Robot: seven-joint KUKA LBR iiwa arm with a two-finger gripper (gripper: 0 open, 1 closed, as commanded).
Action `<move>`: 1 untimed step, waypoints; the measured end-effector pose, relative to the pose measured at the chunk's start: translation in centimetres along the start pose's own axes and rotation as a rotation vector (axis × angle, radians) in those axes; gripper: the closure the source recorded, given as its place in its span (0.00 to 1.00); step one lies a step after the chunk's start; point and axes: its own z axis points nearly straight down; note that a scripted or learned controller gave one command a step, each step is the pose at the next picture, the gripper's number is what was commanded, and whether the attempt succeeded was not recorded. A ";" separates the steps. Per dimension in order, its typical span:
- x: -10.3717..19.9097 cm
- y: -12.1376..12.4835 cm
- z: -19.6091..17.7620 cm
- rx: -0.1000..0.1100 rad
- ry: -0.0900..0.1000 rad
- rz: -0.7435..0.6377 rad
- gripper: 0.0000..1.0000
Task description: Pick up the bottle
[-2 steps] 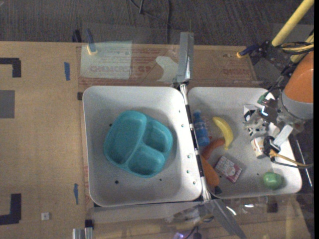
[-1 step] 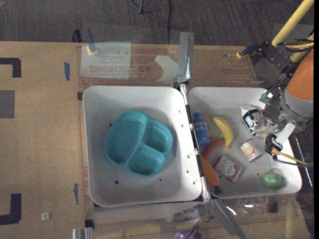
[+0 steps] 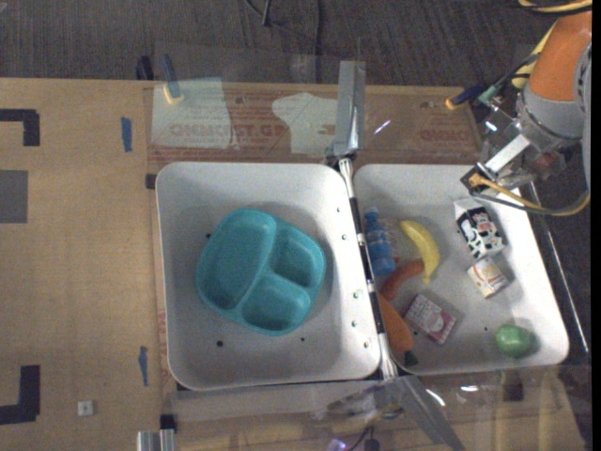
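The gripper (image 3: 490, 178) hangs over the back right corner of the right bin (image 3: 552, 299), above a small black-and-white carton (image 3: 478, 230); whether it is spread or closed cannot be told, and nothing is seen between its tips. The bottle (image 3: 379, 243), clear blue plastic, lies along the right bin's left wall, beside a curved yellow banana (image 3: 422, 246). Near it lie an orange carrot (image 3: 395, 321) and a flat pink packet (image 3: 430, 318). A smooth teal divided tray (image 3: 260, 271) sits in the left bin (image 3: 178, 205).
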 end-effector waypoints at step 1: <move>2.8 -3.2 -7.5 0.001 0.000 0.425 1.00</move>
